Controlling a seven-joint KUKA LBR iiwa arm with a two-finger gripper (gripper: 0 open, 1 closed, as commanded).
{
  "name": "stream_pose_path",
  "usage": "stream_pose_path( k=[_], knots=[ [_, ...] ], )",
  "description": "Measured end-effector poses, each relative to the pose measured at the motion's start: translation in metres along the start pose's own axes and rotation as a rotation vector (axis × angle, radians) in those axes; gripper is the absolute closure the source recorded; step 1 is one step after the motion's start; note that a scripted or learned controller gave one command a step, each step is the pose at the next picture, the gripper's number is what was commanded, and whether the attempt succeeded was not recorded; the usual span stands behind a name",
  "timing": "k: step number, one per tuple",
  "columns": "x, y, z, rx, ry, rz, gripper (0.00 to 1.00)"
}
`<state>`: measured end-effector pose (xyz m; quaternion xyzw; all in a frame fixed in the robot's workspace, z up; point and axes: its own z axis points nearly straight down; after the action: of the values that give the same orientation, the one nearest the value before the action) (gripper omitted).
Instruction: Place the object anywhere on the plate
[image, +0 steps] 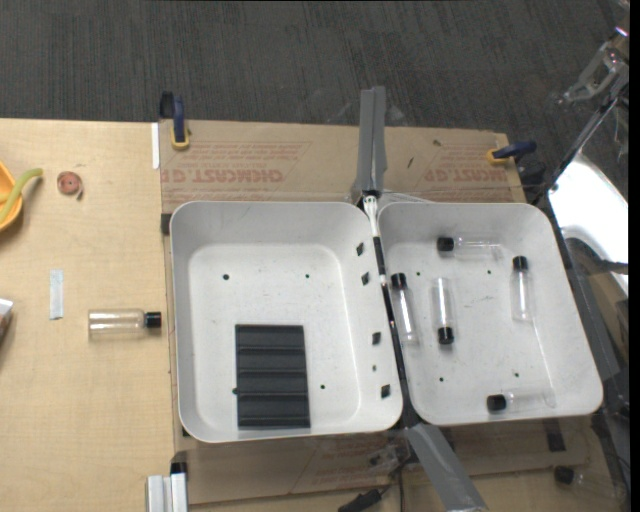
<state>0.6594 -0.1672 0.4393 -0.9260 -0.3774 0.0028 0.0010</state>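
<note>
A black ridged plate (271, 377) lies flat in the left bin (265, 265), near its front wall. Several clear vials with black caps lie in the right bin (475, 365). One vial (468, 245) rests crosswise at the back. A second vial (520, 290) lies along the right side, and a third (441, 308) lies in the middle. Another vial (403, 308) sits against the bin's left wall, and one more (515, 402) lies at the front edge. All the vials lie apart from one another.
On the wooden bench to the left lie a clear bottle with a black cap (120, 320), a small red disc (68, 183) and a yellow object (10, 195). Cardboard (270, 165) under the bins is held by clamps (172, 112). Metal equipment (600, 70) stands at the top right.
</note>
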Motion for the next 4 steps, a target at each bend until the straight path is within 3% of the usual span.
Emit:
stream_pose_path(
  k=[1, 2, 3, 4],
  knots=[
    [0.039, -0.05, 0.0, 0.001, 0.0, 0.416, 0.0],
    [-0.069, -0.017, 0.004, 0.0, 0.001, 0.575, 0.0],
    [0.008, -0.041, -0.001, -0.001, 0.002, 0.575, 0.0],
    [-0.091, -0.014, 0.0, 0.0, 0.0, 0.573, 0.0]
  ],
)
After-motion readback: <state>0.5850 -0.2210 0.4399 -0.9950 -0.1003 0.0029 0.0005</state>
